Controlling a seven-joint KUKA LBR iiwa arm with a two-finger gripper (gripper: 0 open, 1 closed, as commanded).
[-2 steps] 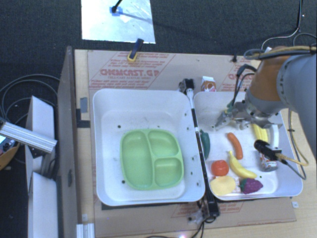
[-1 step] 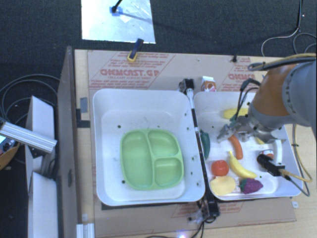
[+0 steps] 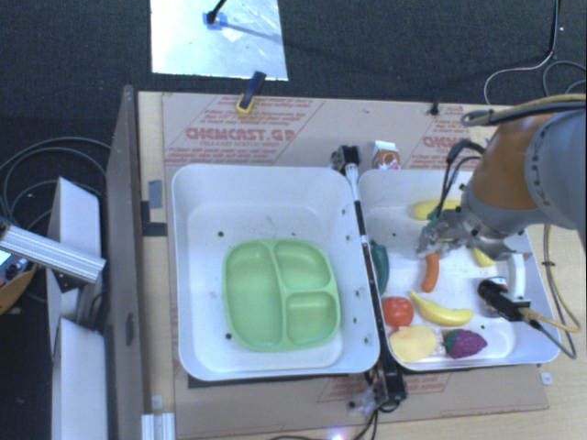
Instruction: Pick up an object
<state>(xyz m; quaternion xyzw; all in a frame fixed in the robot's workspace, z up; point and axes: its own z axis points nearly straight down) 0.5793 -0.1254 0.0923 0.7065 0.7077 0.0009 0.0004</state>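
The arm (image 3: 537, 168) reaches over the right bin (image 3: 537, 351), gripper (image 3: 438, 238) just above the carrot (image 3: 430, 271). This looks like the approach step. Whether it is parted or closed cannot be told; next it must descend and close.

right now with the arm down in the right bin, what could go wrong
The gripper sits right above the carrot, which lies close to the banana and tomato; a grasp could nudge those instead. The carrot is thin and slanted, so it may slip out. The arm's cable trails over the right bin and might snag.
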